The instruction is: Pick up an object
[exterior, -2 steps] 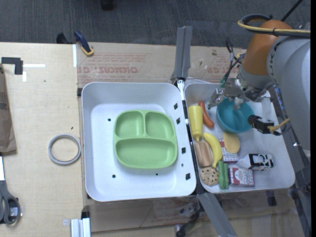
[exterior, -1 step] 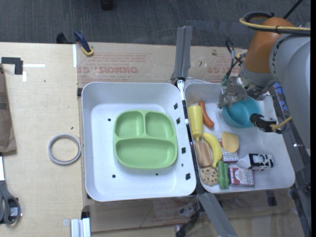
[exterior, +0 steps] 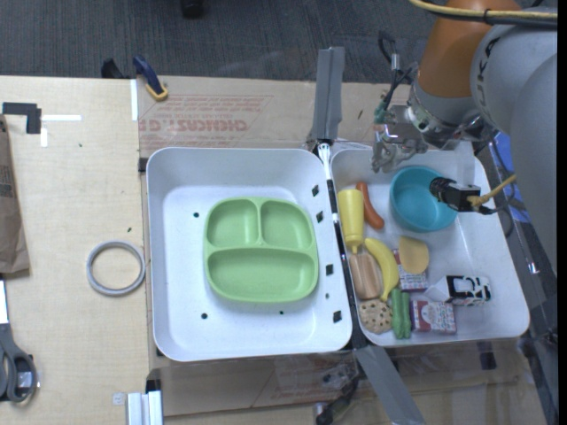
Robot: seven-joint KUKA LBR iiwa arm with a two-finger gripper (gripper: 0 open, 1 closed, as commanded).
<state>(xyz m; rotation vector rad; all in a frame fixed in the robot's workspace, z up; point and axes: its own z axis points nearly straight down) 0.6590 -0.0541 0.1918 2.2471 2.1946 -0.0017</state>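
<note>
A wooden table (exterior: 71, 202) carries two shallow white bins side by side. The left bin (exterior: 168, 264) holds one green divided plate (exterior: 261, 251). The right bin (exterior: 505, 312) holds the small items to pick from. The grey arm reaches in from the right, and its end effector (exterior: 387, 153) hangs over the far left corner of the right bin, just beside a blue bowl (exterior: 421, 204). Whether the end effector is open or closed cannot be told from this angle, and nothing can be seen gripped in it.

To do the pick well, it would be best to choose an item with free space around it. The bowl and the small black and white toy car (exterior: 468, 288) stand more apart than the crowded food pieces.

Counted in the right bin: one bowl, one yellow bottle (exterior: 351, 215), one banana (exterior: 383, 264), one carrot (exterior: 371, 206), one cookie (exterior: 375, 315), one toy car. On the table to the left lies one grey ring (exterior: 115, 266).
</note>
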